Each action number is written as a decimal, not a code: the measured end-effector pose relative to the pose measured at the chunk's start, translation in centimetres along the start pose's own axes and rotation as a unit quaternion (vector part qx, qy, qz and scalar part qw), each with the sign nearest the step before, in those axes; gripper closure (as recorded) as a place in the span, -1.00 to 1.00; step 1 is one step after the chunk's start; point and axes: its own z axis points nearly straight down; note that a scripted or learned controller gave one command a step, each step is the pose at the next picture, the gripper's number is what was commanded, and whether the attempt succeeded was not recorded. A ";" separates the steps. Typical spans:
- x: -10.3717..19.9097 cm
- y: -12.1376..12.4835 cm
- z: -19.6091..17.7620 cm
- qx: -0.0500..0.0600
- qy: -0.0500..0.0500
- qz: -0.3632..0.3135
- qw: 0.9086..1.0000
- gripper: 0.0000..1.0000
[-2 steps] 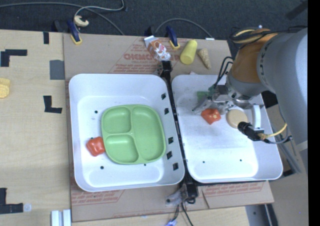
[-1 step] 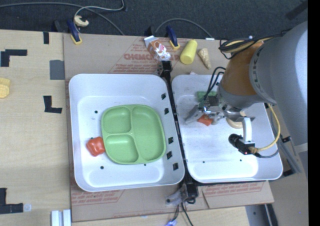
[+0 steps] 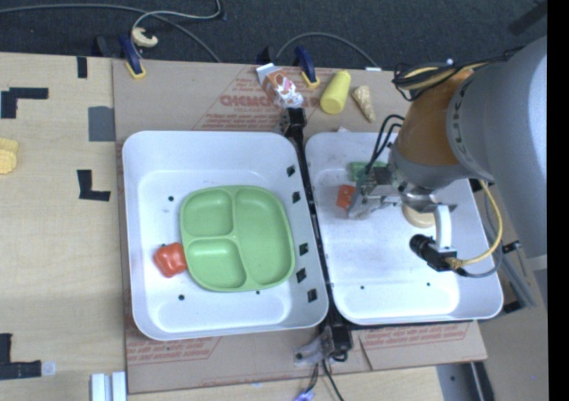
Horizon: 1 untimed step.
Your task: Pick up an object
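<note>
— How many bins? 
— Two: the left bin [image 3: 142,212] holds one green plate [image 3: 238,237] and one red toy [image 3: 169,258]. 
— The gripper [image 3: 366,202]? 
— Low in the right bin [image 3: 391,292], beside one orange block [image 3: 346,197]; its grip can't be judged.

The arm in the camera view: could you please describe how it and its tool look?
The arm is bulky, rounded and grey, with an orange band above the wrist. Black and yellow cables loop around it. The tool is small, metallic grey, with a green part beside it.
</note>
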 end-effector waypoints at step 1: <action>0.0 0.0 0.0 0.000 0.000 0.000 1.000 -1.00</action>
